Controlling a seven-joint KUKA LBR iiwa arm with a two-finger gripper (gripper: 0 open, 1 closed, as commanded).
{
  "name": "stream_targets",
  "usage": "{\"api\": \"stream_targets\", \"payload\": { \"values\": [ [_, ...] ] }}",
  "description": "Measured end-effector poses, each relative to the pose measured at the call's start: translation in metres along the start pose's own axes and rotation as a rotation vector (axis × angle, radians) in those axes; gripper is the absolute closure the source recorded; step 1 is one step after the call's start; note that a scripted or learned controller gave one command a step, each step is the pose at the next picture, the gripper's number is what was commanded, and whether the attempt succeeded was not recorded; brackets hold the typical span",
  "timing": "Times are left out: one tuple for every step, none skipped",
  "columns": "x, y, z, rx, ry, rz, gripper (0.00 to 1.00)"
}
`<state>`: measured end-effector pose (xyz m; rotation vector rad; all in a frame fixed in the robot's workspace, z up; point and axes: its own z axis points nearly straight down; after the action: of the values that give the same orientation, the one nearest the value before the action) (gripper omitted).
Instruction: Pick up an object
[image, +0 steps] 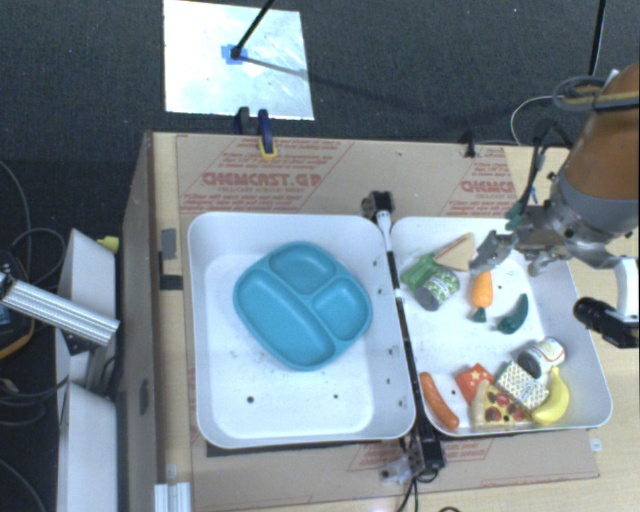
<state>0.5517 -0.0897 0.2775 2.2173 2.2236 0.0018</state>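
Smooth plastics set against matt board and carpet.
Both white bins (290, 420) look like smooth, faintly glossy plastic, and the blue divided plate (302, 303) is seen as smooth moulded plastic with a soft sheen. The toy foods, such as the yellow banana (556, 398) and orange carrot (482, 290), appear as shiny plastic. The bench (330, 172) is covered in matt brown printed paper (or card; it cannot be told which). A ribbed bare-metal bar (60, 310) gleams at left, and the dark floor (70, 70) looks rough, like carpet.
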Motion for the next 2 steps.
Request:
{"api": "stream_targets", "payload": {
  "values": [
    [-0.05,0.018,0.123,0.006,0.0,0.003,0.0],
    [-0.05,0.039,0.193,0.001,0.0,0.0,0.0]
  ]
}}
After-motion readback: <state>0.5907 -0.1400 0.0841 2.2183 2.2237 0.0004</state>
